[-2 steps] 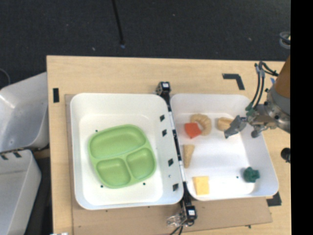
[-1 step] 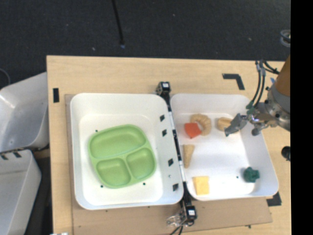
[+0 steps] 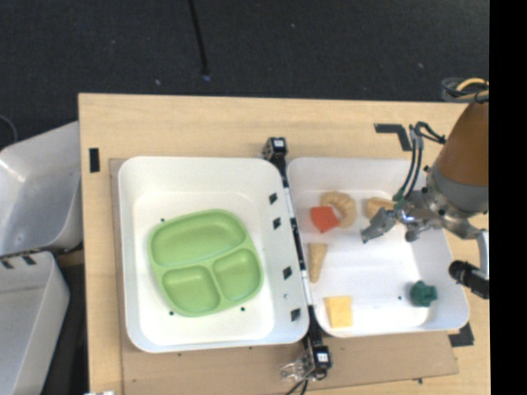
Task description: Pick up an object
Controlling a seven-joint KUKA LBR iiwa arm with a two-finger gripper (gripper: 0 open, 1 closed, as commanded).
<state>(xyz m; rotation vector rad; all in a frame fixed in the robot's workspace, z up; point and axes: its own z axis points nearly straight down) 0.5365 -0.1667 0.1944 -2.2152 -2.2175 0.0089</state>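
- The green divided plate [image 3: 206, 262] lies in the left bin [image 3: 132, 220] on the counter [image 3: 189, 126]; it is not the target, I think.
- In the right bin [image 3: 362, 327], just right of the divider, lie a red block [image 3: 324, 218], a tan curled piece [image 3: 340, 205], a pale wedge [image 3: 317, 258] and a yellow block [image 3: 338, 311].
- The wedge has its long axis running toward the near edge of the bin, with the narrow tip pointing near.
- The tool [image 3: 394, 224] hangs right of the red block, fingers spread apart, with nothing between them.
- A small tan piece [image 3: 377, 205] lies beside the tool and seems the nearest candidate.
- To grasp well, centre the fingers over one piece and descend straight, keeping away from its neighbours.
- A dark green object [image 3: 423, 293] sits at the near right corner.
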